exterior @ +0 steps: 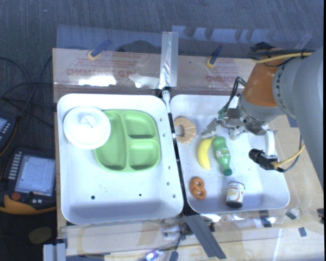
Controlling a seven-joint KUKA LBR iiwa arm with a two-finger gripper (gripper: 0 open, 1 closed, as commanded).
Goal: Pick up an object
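Note:
The right bin (271, 197) holds a tan doughnut (185, 129), a yellow banana (205, 153), a green bottle (223, 155), a brown pretzel (197, 187) and a small jar with a dark base (234, 194). My gripper (224, 128) hangs low over the bin's middle, just above the cap end of the green bottle and the top of the banana. Its two pale fingers stand spread, one toward the doughnut (210, 128) and one on the right (237, 132). It is open, with nothing between the fingers.
In the left bin (76, 200) lie a green divided tray (131, 140) and a white round lid (87, 126). The grey arm with its orange band (259, 86) and a black cable fitting (260, 157) cover the right bin's far right side.

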